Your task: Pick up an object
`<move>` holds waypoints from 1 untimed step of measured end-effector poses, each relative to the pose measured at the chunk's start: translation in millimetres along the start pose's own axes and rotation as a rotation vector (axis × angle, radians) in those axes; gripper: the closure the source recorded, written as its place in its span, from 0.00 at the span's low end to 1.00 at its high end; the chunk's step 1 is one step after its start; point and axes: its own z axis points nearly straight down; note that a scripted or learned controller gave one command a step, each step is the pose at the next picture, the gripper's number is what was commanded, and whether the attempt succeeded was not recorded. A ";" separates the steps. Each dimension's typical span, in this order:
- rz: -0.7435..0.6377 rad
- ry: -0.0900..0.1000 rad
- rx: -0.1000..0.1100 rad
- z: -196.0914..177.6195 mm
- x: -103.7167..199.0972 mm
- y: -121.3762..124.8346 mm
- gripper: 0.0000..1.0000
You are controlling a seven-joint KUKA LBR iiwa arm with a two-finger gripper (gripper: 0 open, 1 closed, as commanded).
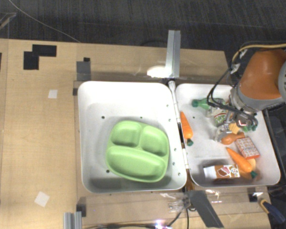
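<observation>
The right bin (200,161) holds several small things. An orange carrot (185,126) lies along its left wall. A second carrot (241,160) lies near the front right, beside a red-patterned box (247,147). A brown and white carton (221,171) lies at the front. A clear bottle with a green cap (203,104) lies at the back. My gripper (232,123) hangs low over the bin's right middle, just above an orange-brown lump (230,138). The wrist hides the fingers.
The left bin (90,104) holds a green divided plate (138,150). A metal post (173,51) stands behind the seam between the bins. The arm's orange band (263,75) looms over the right bin's back right corner. Wooden bench surrounds both bins.
</observation>
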 end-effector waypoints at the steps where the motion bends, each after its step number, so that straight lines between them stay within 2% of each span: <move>1: -0.120 0.001 0.000 -1.6 45.5 -12.5 0.00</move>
